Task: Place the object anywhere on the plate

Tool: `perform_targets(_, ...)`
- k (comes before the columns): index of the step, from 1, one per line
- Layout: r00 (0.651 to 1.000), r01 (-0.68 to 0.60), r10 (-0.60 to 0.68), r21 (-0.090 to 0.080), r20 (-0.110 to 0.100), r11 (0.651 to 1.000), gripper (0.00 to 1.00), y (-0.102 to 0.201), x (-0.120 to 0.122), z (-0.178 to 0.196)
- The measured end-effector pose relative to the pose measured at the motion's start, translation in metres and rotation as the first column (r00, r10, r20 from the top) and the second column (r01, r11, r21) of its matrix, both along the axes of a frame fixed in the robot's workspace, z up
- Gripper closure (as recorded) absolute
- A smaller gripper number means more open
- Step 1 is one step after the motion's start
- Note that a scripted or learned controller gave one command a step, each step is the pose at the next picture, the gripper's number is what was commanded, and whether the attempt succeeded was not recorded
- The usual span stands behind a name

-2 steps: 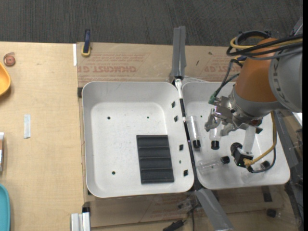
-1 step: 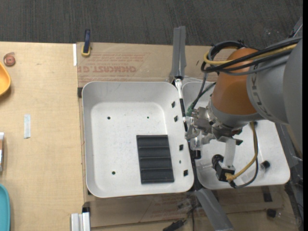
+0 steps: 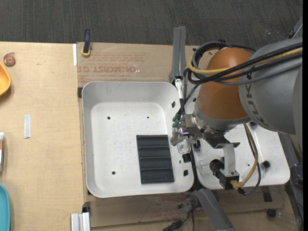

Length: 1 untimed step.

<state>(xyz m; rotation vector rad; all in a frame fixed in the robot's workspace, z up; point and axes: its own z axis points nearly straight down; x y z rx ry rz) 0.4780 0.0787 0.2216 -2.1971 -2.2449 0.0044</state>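
Observation:
A black ribbed rectangular plate lies flat in the left white bin, toward its front right corner. My gripper hangs low over the divide between the two bins, just right of the plate's upper right corner. The grey arm with its orange band covers most of the right bin. I cannot make out any object at the gripper; the wrist and its cables hide that spot.
Brown cardboard lies behind the left bin, with a blue clamp on its far left corner. On the wooden bench to the left are an orange dish edge, a small white strip and a teal edge.

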Motion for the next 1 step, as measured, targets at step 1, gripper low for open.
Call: perform_targets(1,0.887,-0.462,0.462,0.001,0.000,0.887,1.00,0.0542,-0.0001,0.0301)
